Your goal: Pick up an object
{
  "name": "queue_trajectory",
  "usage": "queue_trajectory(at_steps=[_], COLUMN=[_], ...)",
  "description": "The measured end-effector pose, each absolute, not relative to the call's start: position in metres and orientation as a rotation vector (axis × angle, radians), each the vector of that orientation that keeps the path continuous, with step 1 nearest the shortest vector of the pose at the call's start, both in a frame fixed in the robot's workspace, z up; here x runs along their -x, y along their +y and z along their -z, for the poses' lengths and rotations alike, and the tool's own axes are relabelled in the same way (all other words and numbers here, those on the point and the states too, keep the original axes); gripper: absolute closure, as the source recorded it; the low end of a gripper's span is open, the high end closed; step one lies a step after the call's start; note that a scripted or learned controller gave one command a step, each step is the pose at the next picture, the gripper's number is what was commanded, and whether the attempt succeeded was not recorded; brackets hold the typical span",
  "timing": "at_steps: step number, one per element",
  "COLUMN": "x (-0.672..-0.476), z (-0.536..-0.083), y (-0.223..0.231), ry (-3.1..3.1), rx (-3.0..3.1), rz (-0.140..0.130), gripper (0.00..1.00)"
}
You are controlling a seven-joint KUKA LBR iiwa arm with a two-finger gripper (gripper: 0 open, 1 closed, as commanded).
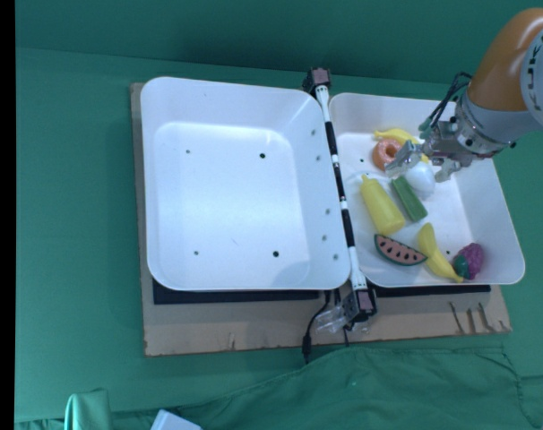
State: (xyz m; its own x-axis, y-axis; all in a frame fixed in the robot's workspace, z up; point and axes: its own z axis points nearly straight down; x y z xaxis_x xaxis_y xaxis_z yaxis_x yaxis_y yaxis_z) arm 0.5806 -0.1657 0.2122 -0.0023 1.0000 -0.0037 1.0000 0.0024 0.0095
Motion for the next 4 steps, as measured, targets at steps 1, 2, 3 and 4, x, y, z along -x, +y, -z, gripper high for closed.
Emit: queue_trajectory(at_steps=[1, 2, 3, 4], x=[-0.546, -0.513, -0.494, -0.492], z=[-0.185, -0.279, -0.217, -0.224], y=[-0.154, -0.144, -0.158, -0.159], ry=[2.202, 2.21, 2.205, 2.205], rx=[-2.213, -2.215, -2.211, -2.219], rz=[-0.012, -0.011, -0.011, -0.006], gripper=[0.0, 0.0, 0.0, 1.0])
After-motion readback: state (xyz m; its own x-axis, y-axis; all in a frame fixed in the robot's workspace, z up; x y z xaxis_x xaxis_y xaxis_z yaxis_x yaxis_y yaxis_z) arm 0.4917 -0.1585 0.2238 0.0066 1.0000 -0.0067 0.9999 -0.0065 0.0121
